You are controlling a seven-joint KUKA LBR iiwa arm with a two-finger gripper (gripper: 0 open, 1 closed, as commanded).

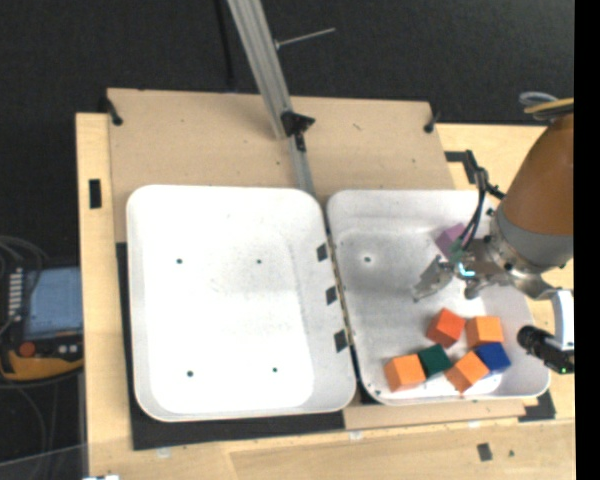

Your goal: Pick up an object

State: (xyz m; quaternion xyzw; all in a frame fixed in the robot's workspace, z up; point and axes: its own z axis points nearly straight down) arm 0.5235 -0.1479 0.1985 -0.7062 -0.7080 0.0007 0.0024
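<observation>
- Hovering low over the middle of the right bin (380, 218), the tool (448, 273) hangs from the grey-and-orange arm (540, 193) that enters from the right side of the view.
- Tool state: it cannot be told from this view whether it stands wide or narrow; the metal parts blur together against the white floor of the bin. No block is seen in it.
- Just behind the tool, a small purple object (450, 236) lies near the wrist, partly covered by the arm.
- Toward the near edge of the same bin sits a loose cluster of blocks: a red-orange block (446, 326) nearest the tool, an orange block (485, 329) beside it, a blue block (492, 356), a dark green block (434, 359), and two more orange blocks (405, 370) (469, 370) at the front wall.
- The cluster is near the tool but apart from it; no contact is seen.
- The left bin (230, 298) lies alongside, on the same bench (200, 138).
- Progress, as judged: the pick is not yet done. Every block seen rests on the bin floor. Left to do: settle on one object, close on it, and lift it clear.
</observation>
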